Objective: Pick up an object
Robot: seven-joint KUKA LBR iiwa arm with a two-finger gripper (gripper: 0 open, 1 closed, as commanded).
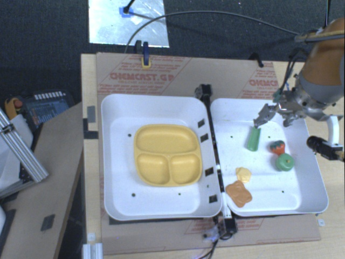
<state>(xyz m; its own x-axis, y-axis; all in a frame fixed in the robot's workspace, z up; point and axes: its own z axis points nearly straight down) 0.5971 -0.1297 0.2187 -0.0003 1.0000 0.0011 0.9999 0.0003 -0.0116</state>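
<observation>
Two shallow white plastic bins sit side by side on my bench, smooth-walled with rounded corners. The left bin holds one yellow tray, a glossy moulded piece with three compartments (one long at the far side, two smaller at the near side).

The right bin holds five small toy pieces. A green cylinder, smooth and stubby, lies at the far left of the group. To its right sit a red and orange lump and, just near of that, a round green ball-like piece. Toward the near left of this bin lie a pale yellow blob and a flat, irregular orange piece, close together.

My pincer hangs over the far part of the right bin, its two grey fingers spread apart with nothing between them. One fingertip sits just above the far end of the green cylinder; I cannot tell whether it touches.
</observation>
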